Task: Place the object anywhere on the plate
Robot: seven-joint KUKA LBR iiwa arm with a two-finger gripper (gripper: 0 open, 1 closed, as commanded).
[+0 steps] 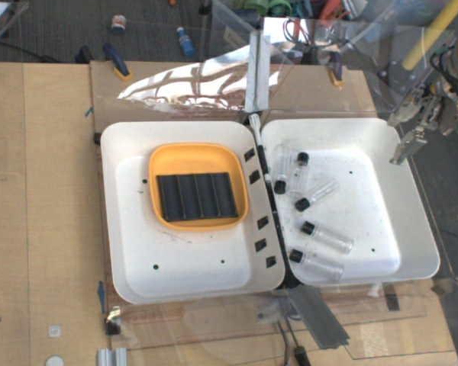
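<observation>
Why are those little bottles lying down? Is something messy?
A bit messy, yes. The clear little bottles with black caps lie tipped over in the right bin, pointing different ways. The yellow plate in the left bin holds a black ridged block. Nothing looks spilled or broken.

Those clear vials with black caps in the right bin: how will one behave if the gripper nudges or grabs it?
The vials lie on their sides and look cylindrical, so a nudge would probably roll one. Their clear, smooth walls suggest a slippery grip and a light, possibly fragile body. The gripper sits at the right bin edge.
</observation>
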